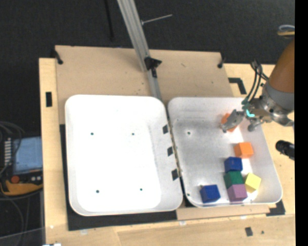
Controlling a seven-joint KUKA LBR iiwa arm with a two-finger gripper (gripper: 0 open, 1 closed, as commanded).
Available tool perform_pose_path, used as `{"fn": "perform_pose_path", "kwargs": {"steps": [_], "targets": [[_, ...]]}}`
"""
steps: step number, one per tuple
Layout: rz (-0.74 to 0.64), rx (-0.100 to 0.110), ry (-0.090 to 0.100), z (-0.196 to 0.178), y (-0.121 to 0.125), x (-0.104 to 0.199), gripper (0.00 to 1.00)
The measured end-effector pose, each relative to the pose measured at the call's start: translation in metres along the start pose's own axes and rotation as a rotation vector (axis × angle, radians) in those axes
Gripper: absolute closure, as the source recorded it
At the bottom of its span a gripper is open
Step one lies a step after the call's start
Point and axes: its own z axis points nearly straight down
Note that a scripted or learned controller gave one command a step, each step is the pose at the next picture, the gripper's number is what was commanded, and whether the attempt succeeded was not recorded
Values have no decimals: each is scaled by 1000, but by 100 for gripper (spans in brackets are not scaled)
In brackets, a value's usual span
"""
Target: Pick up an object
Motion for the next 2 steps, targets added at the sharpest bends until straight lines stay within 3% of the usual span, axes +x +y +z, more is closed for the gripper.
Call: {"fn": "perform_pose_path", "kwargs": {"steps": [2], "targets": [[6, 4, -2, 99, 6, -8, 0]]}}
